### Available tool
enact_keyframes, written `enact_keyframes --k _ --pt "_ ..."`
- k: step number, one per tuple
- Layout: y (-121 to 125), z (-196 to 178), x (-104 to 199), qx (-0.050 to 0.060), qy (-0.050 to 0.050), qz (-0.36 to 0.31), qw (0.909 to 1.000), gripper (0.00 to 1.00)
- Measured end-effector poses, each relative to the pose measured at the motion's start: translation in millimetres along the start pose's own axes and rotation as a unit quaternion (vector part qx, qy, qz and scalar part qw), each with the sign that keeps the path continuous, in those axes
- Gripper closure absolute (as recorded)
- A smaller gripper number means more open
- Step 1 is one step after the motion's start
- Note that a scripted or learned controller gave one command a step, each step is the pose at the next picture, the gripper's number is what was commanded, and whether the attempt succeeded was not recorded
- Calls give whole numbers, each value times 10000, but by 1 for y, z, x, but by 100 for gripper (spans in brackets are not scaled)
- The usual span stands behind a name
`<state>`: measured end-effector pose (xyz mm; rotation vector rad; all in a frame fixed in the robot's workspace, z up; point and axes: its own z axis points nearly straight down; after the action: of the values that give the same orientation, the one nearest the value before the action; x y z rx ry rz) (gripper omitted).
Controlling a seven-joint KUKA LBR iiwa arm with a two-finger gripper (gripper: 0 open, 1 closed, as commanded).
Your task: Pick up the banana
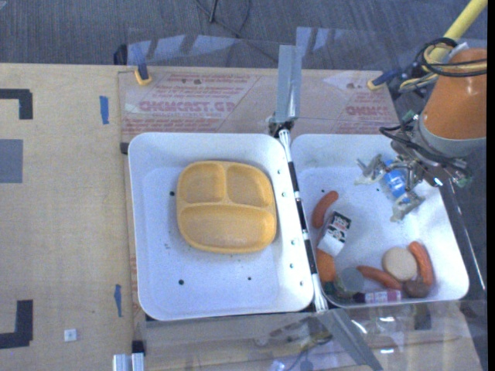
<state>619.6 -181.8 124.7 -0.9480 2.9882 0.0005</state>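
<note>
A big wooden bench (62,207) fills most of the picture, and two white bins sit on it side by side. The left bin (147,284) is in the middle of the picture and the right bin (363,149) is next to it, touching along one edge. The arm (460,99), with its fat orange band, comes in at the upper right and hangs over the far right corner of the right bin. A yellow plate (226,205) with three parts lies flat in the left bin, a bit above its middle. The gripper (398,182) sits low over the upper right part of the right bin, with a bit of blue on it, and I cannot tell if it is open or closed. Nothing I can see is held in it. Small toy foods lie lower in that bin, apart from the gripper: a round tan bun (400,263), a red sausage (324,208) near the left wall, another sausage (422,260) touching the bun, and a little black and white box (335,232). I cannot tell which thing here is the banana.
</note>
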Motion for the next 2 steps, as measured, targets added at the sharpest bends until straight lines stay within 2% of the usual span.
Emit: enact_keyframes --k 1,2 --pt "92 34 -5 -3 8 264 9997 0" --pt "-3 -129 33 12 0 750 9972 0"
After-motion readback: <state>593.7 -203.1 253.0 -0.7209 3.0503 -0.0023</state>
